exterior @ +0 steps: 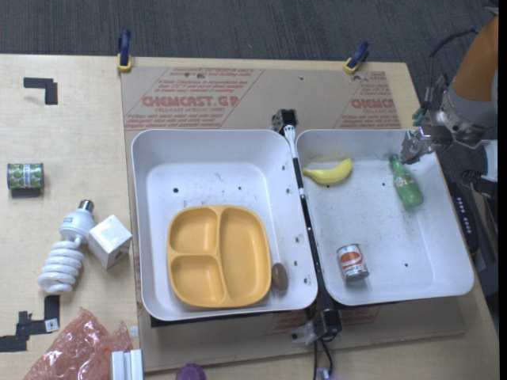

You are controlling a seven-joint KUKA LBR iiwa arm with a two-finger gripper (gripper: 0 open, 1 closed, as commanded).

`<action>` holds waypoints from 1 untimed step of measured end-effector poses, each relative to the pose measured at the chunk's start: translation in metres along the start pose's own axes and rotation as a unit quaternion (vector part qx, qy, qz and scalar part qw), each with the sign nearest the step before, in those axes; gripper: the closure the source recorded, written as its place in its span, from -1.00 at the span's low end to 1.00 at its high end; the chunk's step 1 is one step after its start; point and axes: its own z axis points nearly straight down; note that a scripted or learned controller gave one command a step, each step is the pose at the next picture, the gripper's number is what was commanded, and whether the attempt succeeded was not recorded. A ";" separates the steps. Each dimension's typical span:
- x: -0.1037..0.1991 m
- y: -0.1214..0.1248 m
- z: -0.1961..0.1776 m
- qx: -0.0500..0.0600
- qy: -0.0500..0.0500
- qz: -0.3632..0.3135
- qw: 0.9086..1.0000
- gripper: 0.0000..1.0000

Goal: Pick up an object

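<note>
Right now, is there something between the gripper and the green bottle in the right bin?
Nothing visible does. The gripper hangs at the right bin's upper right edge, right beside the top of the green bottle. The banana and the can lie apart from it, off that path.

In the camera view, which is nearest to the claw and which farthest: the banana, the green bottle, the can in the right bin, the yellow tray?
1. Green bottle, just below the claw.
2. Banana, right bin's back left.
3. Can, right bin's front.
4. Yellow tray, left bin.
</note>
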 end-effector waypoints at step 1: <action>0.007 -0.057 0.056 0.000 0.006 -0.002 1.000 -1.00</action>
